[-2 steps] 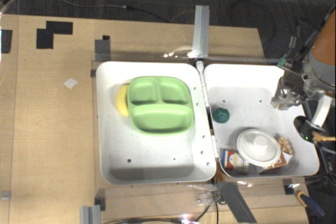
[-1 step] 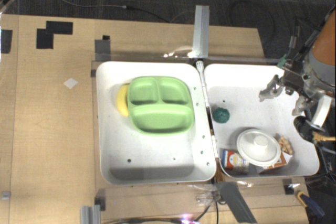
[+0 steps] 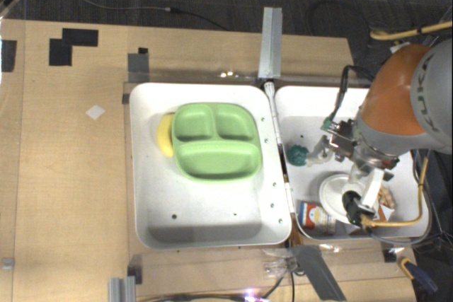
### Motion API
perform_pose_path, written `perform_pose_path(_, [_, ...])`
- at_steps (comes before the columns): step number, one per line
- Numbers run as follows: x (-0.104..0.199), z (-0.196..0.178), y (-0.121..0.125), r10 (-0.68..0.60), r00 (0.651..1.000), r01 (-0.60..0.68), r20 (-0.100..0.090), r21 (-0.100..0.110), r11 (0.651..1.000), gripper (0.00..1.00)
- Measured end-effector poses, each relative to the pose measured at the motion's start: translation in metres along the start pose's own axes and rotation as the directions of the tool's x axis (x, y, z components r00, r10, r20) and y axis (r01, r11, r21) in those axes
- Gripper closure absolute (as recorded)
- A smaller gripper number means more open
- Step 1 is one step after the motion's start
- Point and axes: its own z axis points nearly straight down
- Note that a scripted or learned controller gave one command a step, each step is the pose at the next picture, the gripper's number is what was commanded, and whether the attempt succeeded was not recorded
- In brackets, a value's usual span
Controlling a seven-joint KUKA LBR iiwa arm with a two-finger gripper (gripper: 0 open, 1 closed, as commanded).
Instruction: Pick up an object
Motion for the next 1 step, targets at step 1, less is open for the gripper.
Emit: perform_pose_path(1, [0.0518, -0.0004, -0.0427, -0.024, 1.0, 0.024, -0.001, 0.0, 1.0, 0.0])
